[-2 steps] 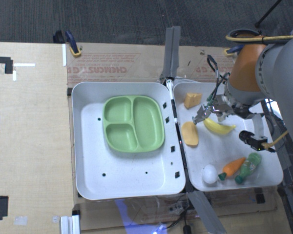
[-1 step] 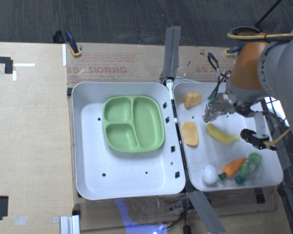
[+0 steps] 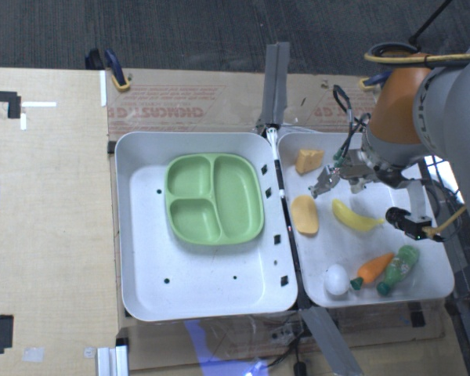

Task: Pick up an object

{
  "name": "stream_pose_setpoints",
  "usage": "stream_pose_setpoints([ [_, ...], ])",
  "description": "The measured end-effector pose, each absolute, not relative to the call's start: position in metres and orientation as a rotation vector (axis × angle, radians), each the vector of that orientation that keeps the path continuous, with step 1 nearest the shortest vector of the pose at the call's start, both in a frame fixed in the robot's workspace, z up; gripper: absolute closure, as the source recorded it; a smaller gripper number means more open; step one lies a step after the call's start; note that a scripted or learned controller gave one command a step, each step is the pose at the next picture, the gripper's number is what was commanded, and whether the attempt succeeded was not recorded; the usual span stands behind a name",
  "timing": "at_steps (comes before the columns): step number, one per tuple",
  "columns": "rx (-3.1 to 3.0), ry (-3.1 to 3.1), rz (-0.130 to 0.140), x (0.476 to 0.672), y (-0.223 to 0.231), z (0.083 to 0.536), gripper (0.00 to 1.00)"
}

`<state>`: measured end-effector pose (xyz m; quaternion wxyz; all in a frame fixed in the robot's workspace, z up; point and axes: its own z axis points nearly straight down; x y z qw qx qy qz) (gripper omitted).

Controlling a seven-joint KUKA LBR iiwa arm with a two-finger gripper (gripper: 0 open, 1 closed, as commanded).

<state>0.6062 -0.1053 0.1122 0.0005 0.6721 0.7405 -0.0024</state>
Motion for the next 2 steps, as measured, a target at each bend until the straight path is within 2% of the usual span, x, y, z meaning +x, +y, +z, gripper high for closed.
stream_pose_setpoints([
  [1, 1.935, 2.474, -0.003, 0.577, -0.082, 0.191, 0.00],
  [2, 1.855, 2.534, -0.001, 0.571, -0.121, 0.092, 0.00],
])
